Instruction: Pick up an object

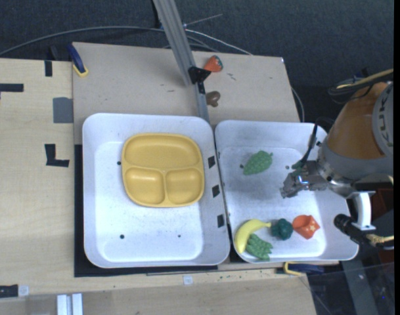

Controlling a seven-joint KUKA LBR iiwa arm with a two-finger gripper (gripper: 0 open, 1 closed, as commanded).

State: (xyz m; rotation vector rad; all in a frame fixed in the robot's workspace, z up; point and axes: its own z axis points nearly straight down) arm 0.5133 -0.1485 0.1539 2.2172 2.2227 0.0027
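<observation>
Objects: banana (247,231), 2 green pieces (257,162) (258,247), dark green toy (282,229), orange toy (306,226), all lying in the right bin (272,131).
My gripper (291,188): low over bare floor mid-bin; I cannot tell its opening.
Done: nothing lifted.
Left: choose, grasp, raise.

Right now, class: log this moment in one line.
gripper: over right bin | toys near front: banana, orange toy | tray: left bin

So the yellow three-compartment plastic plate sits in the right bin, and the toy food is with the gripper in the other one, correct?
Not quite. The camera view shows the yellow three-compartment plastic plate in the left bin; the toy food and the gripper are in the right bin.
</observation>
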